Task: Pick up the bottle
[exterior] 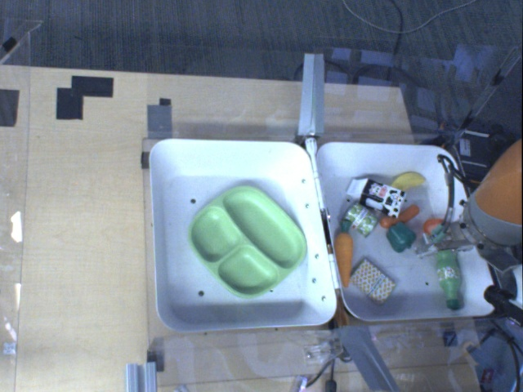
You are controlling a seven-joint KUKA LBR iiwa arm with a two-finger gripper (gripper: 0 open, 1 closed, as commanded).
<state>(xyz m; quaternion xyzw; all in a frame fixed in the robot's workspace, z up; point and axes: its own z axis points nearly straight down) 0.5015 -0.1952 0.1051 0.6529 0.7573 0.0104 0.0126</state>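
Gripper [441, 237]: at the right bin's 3 o'clock edge, fingers pointing toward 9 o'clock; whether they are spread or closed cannot be told, and nothing is seen between them.
Arm [500, 202]: grey with an orange band, entering from 3 o'clock.
Bottle [449, 278]: green, lying on its side on the floor of the right bin, just at 6 o'clock of the gripper; contact cannot be told.
Teal block [400, 237]: near the gripper, at its 9 o'clock.
Banana [409, 180]: at 12 o'clock in the right bin.
Small carton [376, 194]: black and white, just beside the banana at its 8 o'clock.
Carrot [344, 259]: along the right bin's 9 o'clock wall.
Patterned pouch [373, 280]: at 4 o'clock of the carrot.
Right bin [409, 307]: white, shallow.
Left bin [176, 243]: white, holding a green divided plate [248, 239] at its centre.
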